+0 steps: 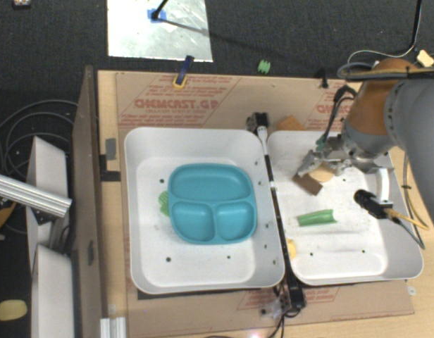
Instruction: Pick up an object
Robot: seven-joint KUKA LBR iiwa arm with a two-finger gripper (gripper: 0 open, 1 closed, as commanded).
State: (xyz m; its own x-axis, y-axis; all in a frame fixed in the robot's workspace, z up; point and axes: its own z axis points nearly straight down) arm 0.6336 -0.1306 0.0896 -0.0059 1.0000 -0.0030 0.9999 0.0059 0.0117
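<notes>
Block (312, 182), tan-brown, beneath gripper (314, 165)

- The scene is lit evenly and fairly brightly from above; the two white bins (203, 143) are the brightest areas and look slightly washed out, with little surface detail.
- Shadows are soft and short: a faint one lies under the teal divided plate (211, 201) along its near edge.
- A shiny metal sheet (159, 18) at the far side shows mottled glare.
- The dark floor around the bench (203, 97) is dim and grainy.
- The picture is low in resolution and mildly soft overall; small items in the right bin have fuzzy edges.
- The arm (404, 111) at the right looks blurred and smooth.
</notes>
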